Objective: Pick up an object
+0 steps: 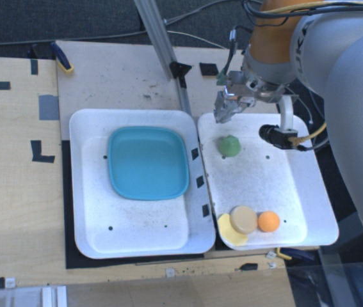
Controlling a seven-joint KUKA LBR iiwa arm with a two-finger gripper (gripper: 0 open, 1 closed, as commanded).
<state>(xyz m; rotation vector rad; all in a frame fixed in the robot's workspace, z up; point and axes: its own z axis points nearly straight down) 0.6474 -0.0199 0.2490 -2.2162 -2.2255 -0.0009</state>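
My claw (pixel 225 115) hangs in the upper middle of the frame, at the top edge of the right bin (pixel 309 190); from this slanted view I cannot tell how its tips are set, and I see nothing caught in it. I can read no writing or labels anywhere. Just below the claw, apart from it, a small green ball (pixel 230 146) lies on the bin floor with bare white floor all around. At the bin's lower edge three things crowd together: a tan round disc (pixel 244 219) resting on a yellow piece (pixel 227 233) that touches the lower left corner, and an orange ball (pixel 269 221) just beside the disc on its right. The middle of this bin is open room. The left bin (pixel 88 190) holds a blue square plate (pixel 148 162) in its upper half. The grey arm with its orange band (pixel 287 5) fills the upper right. The counter (pixel 15 190) stretches left, marked with dark tape patches.
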